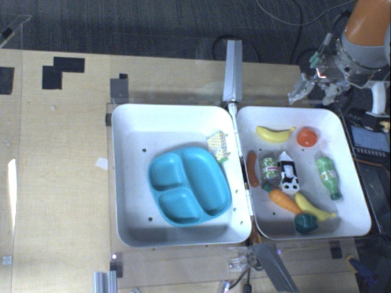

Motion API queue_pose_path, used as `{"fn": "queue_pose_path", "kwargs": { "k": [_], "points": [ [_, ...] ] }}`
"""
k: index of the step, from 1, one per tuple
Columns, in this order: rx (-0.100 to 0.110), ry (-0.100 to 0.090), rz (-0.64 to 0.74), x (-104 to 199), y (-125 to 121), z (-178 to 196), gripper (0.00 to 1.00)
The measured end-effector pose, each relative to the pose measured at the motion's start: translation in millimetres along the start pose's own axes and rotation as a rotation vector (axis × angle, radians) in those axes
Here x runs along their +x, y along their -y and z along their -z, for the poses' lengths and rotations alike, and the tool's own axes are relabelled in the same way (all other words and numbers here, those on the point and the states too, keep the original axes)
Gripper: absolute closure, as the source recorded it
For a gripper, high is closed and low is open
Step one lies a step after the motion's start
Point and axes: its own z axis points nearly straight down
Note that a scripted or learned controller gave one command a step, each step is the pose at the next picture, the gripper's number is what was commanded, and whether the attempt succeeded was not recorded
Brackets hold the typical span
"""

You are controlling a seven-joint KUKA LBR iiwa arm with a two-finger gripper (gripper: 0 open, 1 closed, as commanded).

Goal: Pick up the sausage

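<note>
So the sausage (252,168) is lying in the right bin (348,140), pressed up along that bin's left wall, running lengthwise toward the camera. That puts it well down and to the left of the gripper (310,88), nowhere near touching. Nothing is holding it.

Just beside the sausage, on the side nearer the gripper, there's a small green can (269,169), and touching that a little black-and-white cow figure (288,173). Below those sit a carrot (286,201), a second banana (313,207) and a dark teal lump (306,223) I can't identify. Up closer to the gripper are a yellow banana (274,133) and a tomato (307,137), with a green bottle (328,176) lying off toward the right wall.

The gripper itself hangs outside the bin, just past its far rim, above the wooden bench (61,157). Its fingers look spread, with nothing between them.

Way off on the far side from the gripper, the left bin (131,163) has a blue divided plate (188,185) and a yellowish patterned scrap (218,144) by the divider.
</note>
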Motion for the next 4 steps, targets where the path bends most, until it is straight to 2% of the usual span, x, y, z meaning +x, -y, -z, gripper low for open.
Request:
{"fn": "queue_pose_path", "kwargs": {
  "k": [1, 2, 3, 4],
  "points": [
    [0.003, -0.001, 0.053, 26.6, 77.8, -108.9, 0.0],
    [-0.008, 0.003, -0.018, -41.5, 11.8, -139.0, 0.0],
    [-0.001, 0.0, 0.261, -12.1, 44.6, -110.6, 0.0],
    [0.0, -0.001, 0.176, 46.0, 43.6, -85.8, 0.0]
  ]
}}
